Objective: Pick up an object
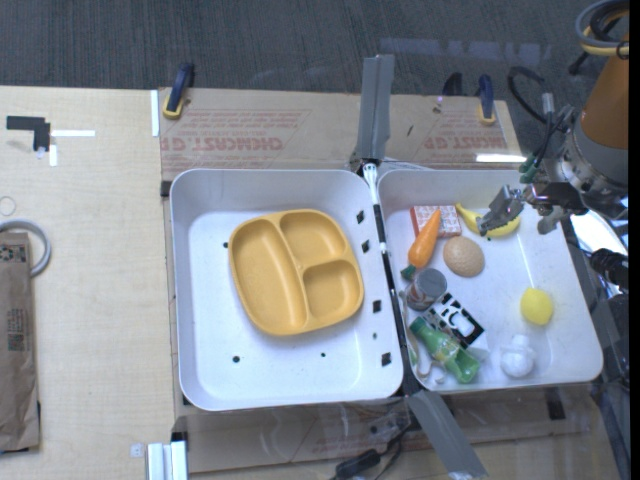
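The right bin (575,268) holds several small things. A yellow banana (472,217) lies at its back, beside an orange carrot (425,238) and a red-and-white box (430,215). A tan round ball (463,257) sits just in front of the banana. Toward the front are a yellow lemon (537,306), a white lump (517,356), a green bottle (447,350), a black-and-white piece (458,318) and a grey can (430,286). My gripper (500,213) hangs at the banana's right end, very close to it. Nothing is visibly lifted.
The left bin (200,298) carries a yellow divided plate (297,270). A grey divider bar (376,108) rises between the bins at the back. Cables and the arm's body (600,128) crowd the right edge. A brown paper bag (15,338) lies far left on the bench.
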